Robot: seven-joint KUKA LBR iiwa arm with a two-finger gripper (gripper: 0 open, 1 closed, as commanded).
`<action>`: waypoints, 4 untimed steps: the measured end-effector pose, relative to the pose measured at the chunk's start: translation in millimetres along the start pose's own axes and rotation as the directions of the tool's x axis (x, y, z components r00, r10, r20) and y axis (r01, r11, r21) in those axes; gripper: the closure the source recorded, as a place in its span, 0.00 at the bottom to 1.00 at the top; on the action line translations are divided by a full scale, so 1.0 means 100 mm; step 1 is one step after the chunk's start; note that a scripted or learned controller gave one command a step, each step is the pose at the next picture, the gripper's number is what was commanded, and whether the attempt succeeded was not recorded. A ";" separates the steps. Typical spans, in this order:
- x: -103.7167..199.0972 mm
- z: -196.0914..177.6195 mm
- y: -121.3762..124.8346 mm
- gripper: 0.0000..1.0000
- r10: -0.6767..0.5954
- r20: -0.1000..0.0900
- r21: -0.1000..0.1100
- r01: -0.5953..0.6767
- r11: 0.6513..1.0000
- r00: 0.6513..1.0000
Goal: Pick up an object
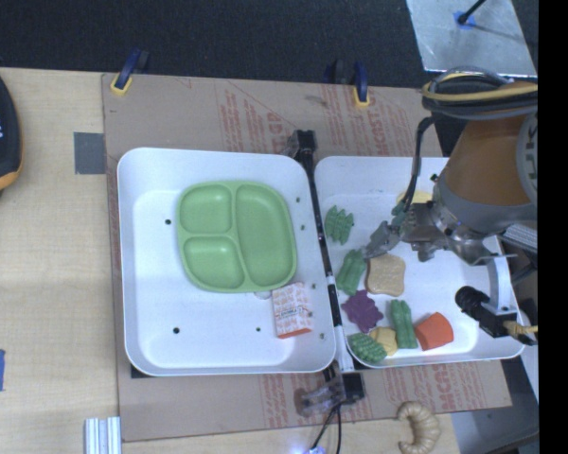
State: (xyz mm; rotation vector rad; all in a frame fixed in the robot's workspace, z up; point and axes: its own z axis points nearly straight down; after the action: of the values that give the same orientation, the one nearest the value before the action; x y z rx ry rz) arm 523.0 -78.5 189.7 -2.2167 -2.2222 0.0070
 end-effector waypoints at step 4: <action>-1.33 0.97 1.34 0.00 -0.004 0.000 -0.005 0.004 1.000 1.000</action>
State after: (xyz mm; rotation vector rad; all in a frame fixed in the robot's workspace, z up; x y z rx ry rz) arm 657.2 -211.2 92.6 -2.2153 -2.2291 0.0010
